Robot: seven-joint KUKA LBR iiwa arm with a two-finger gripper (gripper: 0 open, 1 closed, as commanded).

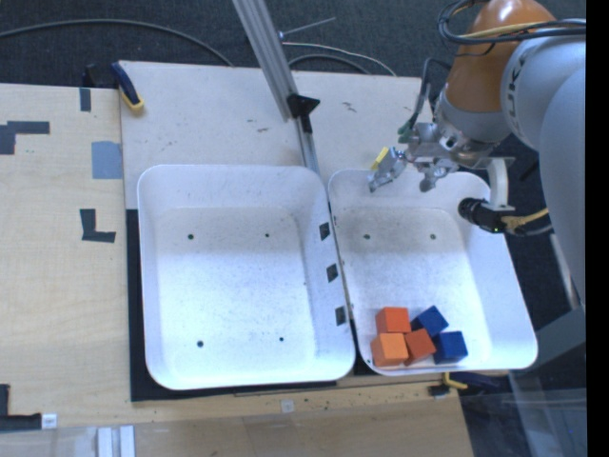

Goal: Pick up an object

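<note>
Blocks (416,335) (orange, blue) crowd right bin's (495,284) near corner; tool (402,177) spread apart.

Count: two shallow white plastic bins (238,184) side by side on the bench. Right bin's near corner holds five small cubes in one cluster: three orange blocks (392,320) and two blue blocks (431,319). One grey arm with an orange band (495,46), one two-finger gripper (407,179) at the right bin's far rim.
</note>
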